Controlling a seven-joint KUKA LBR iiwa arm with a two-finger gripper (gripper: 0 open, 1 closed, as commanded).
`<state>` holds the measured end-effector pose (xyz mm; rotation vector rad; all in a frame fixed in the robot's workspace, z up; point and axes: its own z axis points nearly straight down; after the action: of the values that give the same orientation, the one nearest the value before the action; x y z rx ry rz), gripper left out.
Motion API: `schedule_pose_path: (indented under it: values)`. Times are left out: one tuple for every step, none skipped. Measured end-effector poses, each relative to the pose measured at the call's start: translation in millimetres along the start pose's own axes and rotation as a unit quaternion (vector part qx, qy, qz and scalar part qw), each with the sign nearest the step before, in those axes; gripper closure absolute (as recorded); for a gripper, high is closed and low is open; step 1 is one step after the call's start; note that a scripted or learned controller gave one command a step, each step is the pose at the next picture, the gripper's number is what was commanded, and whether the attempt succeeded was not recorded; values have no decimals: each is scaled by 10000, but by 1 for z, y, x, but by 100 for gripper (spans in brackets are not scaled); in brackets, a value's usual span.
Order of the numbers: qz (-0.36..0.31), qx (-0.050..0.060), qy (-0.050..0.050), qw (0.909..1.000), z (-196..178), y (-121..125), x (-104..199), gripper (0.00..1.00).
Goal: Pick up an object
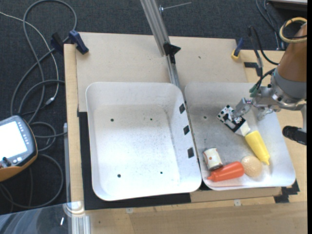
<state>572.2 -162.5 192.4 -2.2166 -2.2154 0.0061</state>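
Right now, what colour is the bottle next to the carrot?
Yellow bottle, with a white cap, clearest in the camera view.
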Motion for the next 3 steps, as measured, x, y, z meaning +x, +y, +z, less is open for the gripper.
schedule_pose_path:
  values:
    - [0,-7,-3,10000,44,0,-4,0]
    - [-3,-3,0,10000,97,-1,-3,0]
    - [-5,-49,-8,10000,82,2,-3,100]
